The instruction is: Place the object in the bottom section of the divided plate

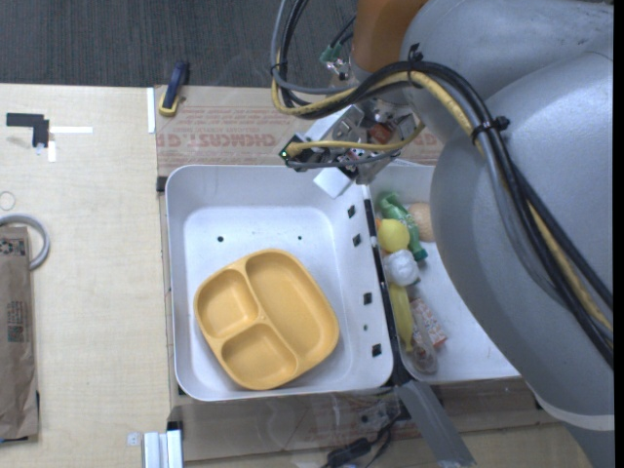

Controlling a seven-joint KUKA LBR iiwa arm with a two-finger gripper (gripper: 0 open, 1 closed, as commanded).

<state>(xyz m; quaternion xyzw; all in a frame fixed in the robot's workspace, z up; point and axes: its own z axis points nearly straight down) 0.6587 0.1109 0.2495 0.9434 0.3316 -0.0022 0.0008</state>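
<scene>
Your jaws' state I cannot tell; the gripper (pixel 353 156) hovers at the bins' far edge. The lemon (pixel 392 235) lies in the right bin, the divided plate (pixel 266 318) waits bare. Descend and grasp next.

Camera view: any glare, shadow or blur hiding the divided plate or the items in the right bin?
Camera view: the divided plate is sharp and evenly lit, with soft shading at its section walls; the arm looms large and blocks much of the right bin; the items beside it look small and cluttered.

2 white bins (pixel 195 359), 1 yellow divided plate (pixel 267 319), 1 lemon (pixel 392 235).
</scene>
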